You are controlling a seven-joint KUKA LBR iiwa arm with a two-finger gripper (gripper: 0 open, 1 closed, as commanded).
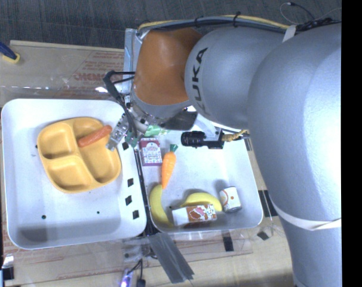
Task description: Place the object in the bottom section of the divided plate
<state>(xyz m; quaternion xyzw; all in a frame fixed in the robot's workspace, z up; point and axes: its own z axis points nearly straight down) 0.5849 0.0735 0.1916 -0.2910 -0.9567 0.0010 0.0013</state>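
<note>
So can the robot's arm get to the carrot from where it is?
Probably yes. The carrot lies bare in the right bin, nothing on top of it, and the gripper is just up and left of it.

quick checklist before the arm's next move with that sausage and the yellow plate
1. Divided plate sits flat in the left bin: ok.
2. Sausage lies on the plate's upper right part, across a divider, not in the bottom section: not ok.
3. Gripper is at the sausage's right end: ok.
4. Sausage between the fingers: cannot tell.
5. Bottom section holds nothing that blocks a drop: ok.
6. Carrot, banana and can lie in the right bin, away from the plate: ok.
</note>
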